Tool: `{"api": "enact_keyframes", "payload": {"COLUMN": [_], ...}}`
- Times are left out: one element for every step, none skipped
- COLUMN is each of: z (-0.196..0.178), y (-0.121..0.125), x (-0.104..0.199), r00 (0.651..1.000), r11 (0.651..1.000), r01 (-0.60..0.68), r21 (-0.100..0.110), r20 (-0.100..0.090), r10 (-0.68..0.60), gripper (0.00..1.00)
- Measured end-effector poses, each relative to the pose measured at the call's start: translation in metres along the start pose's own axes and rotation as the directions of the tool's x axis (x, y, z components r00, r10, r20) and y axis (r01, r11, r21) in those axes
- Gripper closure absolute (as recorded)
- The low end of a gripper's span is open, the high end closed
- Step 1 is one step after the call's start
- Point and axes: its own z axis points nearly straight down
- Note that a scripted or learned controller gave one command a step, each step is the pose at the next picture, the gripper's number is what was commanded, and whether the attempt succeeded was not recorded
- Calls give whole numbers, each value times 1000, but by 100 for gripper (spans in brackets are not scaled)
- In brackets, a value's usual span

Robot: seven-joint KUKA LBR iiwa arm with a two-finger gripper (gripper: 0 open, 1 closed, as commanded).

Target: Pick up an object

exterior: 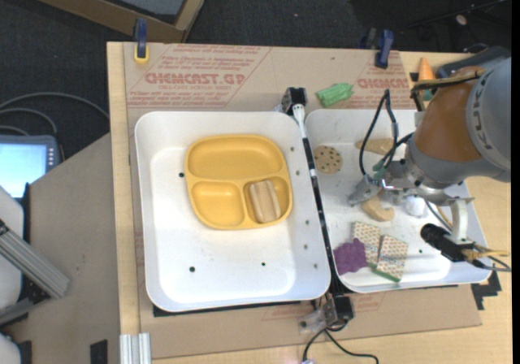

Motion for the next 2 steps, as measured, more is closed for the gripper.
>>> {"api": "enact_keyframes", "payload": {"z": [-11,-106], "y": [2,10], "x": [-1,105], "r00": [1000,1000], "r11": [1000,1000], "r01": [0,12], "r21": [-6,-17], "r20": [3,-2], "r10": [0,-12], "gripper": [100,100]}}
